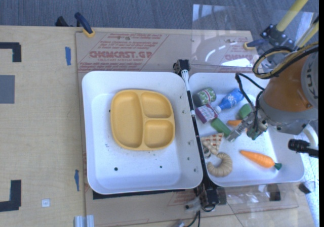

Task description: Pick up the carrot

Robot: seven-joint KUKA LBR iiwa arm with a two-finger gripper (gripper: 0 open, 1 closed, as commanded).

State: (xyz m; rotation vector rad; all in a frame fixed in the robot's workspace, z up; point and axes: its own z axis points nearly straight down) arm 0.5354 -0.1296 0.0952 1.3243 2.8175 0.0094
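1. The arm (291, 94) enters from the right edge of the frame, its orange band sitting above the grey wrist at centre right.
2. The wrist is angled down and toward the left, placing the gripper (240, 131) over the middle of the right bin (293, 173).
3. Jaw state: cannot be determined at this resolution.
4. The carrot (259, 159) lies flat on the right bin floor, lower right of the gripper and apart from it, green end pointing toward the frame's right.
5. The left bin (96, 170) holds a yellow divided plate (142, 119).
6. A blue bottle (230, 99) and a green can (205, 95) lie in the upper part of the right bin.
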